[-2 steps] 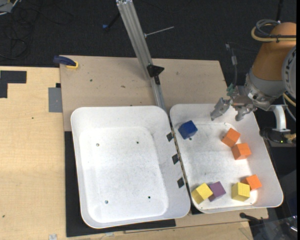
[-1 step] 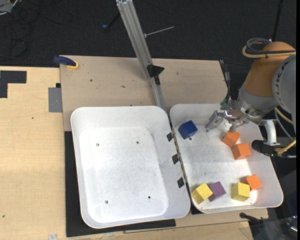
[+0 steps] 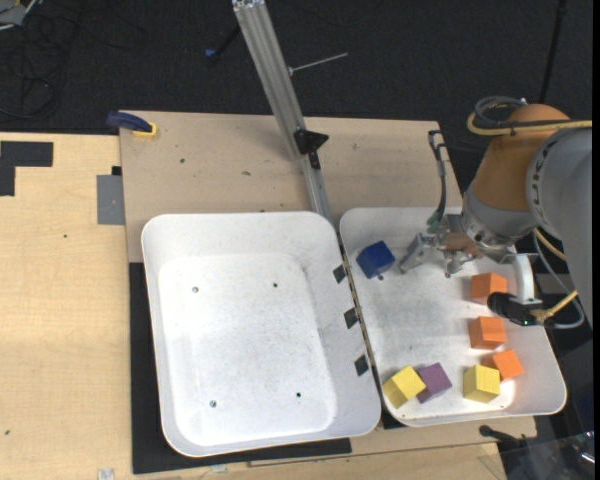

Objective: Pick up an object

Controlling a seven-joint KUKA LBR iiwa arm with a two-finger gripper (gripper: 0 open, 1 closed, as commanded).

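The arm reaches in from the right, claw (image 3: 435, 253) lowered, fingers seemingly spread.

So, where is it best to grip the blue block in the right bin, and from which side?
Probably from above, closing on two opposite flat sides of the blue block. It sits alone, apart from the other blocks, though near the right bin's left wall, so fingers may fit better across its other faces.

Blocks (image 3: 488, 333) lie in the right bin (image 3: 420, 423), beside the left bin (image 3: 170, 238).
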